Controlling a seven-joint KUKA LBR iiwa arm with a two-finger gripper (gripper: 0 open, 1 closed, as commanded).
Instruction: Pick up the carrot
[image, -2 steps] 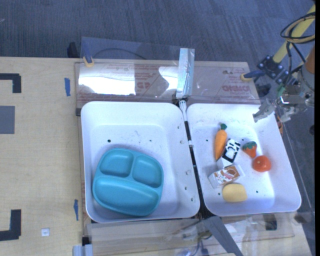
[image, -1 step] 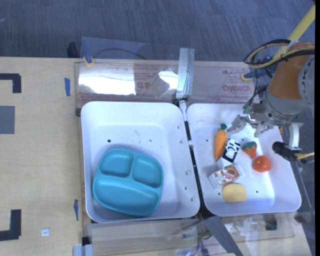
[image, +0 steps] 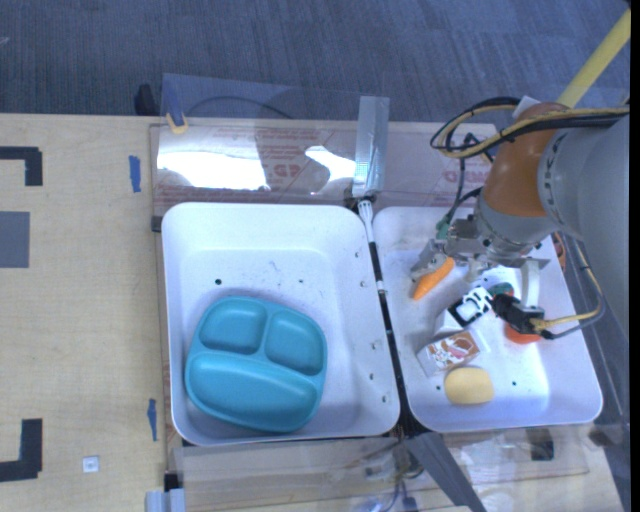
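The carrot (image: 431, 282) is a small orange piece lying slanted in the left half of the right bin (image: 575, 400), close to the wall between the bins. My gripper (image: 452, 252) hangs just above and to the right of the carrot's upper end, and the grey arm with its orange band (image: 515, 180) reaches in from the right. The gripper's tip is right at the carrot's upper end; whether it touches the carrot is not visible.
A black-and-white object (image: 472, 305), a brown-and-white packet (image: 450, 350), a round yellow item (image: 468, 385) and a red piece (image: 522, 336) share the right bin. A blue divided plate (image: 260, 365) lies upside down in the left bin (image: 200, 230).
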